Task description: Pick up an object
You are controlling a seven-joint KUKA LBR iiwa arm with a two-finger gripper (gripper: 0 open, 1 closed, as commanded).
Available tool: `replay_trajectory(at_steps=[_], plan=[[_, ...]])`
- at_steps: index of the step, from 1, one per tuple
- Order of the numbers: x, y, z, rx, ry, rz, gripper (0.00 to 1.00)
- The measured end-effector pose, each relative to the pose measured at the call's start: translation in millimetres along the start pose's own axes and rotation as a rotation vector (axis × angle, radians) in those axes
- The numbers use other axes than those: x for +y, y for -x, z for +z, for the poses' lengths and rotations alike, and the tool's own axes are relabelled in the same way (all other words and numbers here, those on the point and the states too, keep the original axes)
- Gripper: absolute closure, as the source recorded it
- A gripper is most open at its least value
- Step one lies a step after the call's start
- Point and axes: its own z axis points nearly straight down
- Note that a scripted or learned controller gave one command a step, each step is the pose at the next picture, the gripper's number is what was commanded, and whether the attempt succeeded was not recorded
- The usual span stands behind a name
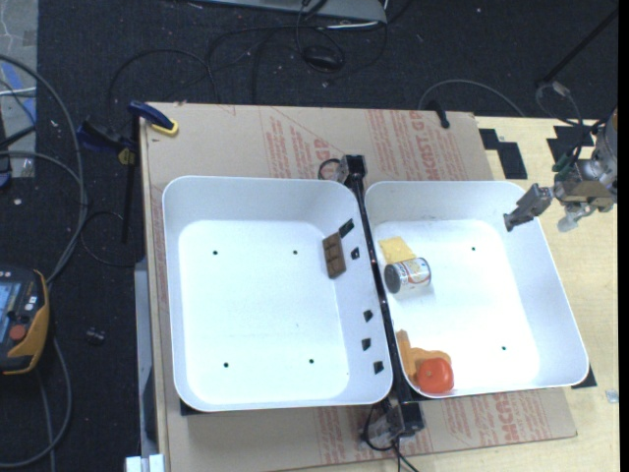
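Note:
The right bin [531, 264] holds a yellow block [396, 250] with a small silver can [408, 274] lying against it near the left wall. A red round object [434, 373] sits with an orange piece [409, 348] in that bin's front left corner. A small brown block [335, 256] lies at the right side of the left bin [197, 214]. My gripper [547, 214] hovers over the right bin's far right rim, well away from all of these. Its fingers are open and nothing is between them.
The two bins stand on a cardboard sheet [295, 136] over the bench. A black divider [369, 264] runs between them. Cables and a yellow-handled tool [157, 118] lie beyond the far left corner.

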Motion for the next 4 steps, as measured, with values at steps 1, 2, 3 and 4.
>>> replay_trajectory(at_steps=[1,2,3,4], plan=[[0.0,0.0,0.0,0.000,0.000,0.000,0.00],[0.0,0.0,0.0,0.000,0.000,0.000,0.00],[0.0,0.0,0.0,0.000,0.000,0.000,0.00],[0.0,0.0,0.0,0.000,0.000,0.000,0.00]])
